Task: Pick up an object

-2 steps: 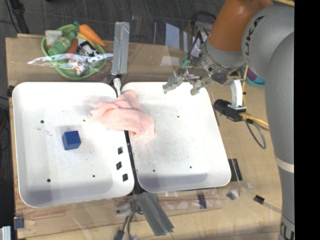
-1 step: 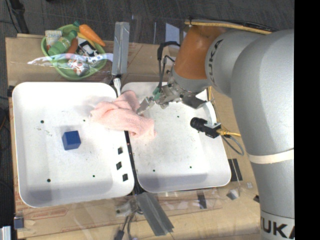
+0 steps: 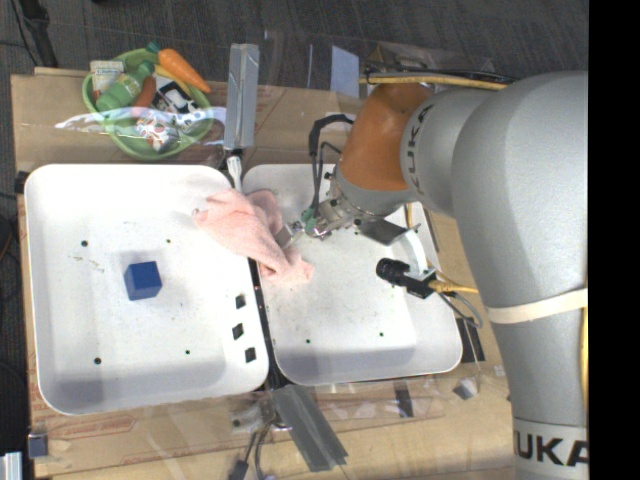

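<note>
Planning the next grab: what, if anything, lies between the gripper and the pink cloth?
Nothing visible does. The gripper sits low in the right bin, right beside the pink cloth, which drapes over the divider between the bins.

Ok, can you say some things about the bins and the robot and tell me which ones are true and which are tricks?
1. The blue cube sits in the left bin. True.
2. The pink cloth lies wholly in the right bin. False: it drapes over the edge between both bins.
3. The gripper is over the right bin, next to the cloth. True.
4. The green bowl is inside the left bin. False: it stands on the bench behind it.
5. A carrot is in the bowl. True.
</note>
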Robot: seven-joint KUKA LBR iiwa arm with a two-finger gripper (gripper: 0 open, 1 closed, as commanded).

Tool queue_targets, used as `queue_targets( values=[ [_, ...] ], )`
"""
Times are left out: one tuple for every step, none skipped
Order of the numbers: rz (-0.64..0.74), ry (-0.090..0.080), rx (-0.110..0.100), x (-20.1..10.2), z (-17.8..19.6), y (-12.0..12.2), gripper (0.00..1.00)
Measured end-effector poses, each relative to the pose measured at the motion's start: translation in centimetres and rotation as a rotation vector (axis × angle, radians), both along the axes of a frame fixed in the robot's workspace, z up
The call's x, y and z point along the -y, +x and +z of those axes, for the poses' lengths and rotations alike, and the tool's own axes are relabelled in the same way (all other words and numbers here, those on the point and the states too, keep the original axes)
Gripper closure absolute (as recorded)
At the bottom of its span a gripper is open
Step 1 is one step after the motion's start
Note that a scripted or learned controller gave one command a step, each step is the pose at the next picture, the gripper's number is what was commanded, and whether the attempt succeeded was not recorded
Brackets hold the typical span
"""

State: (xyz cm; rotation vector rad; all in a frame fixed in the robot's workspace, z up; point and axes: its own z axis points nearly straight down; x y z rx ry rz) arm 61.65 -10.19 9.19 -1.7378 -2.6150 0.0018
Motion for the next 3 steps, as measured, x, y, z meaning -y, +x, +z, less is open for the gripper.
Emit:
queue_targets(
  values=[
    [0.051,0.000,-0.002,-0.3,0.0,-1.0,0.00],
    [0.032,0.000,0.000,0.1,0.0,-4.8,0.00],
    [0.143,0.001,0.001,0.3,0.0,-10.3,0.00]
  ],
)
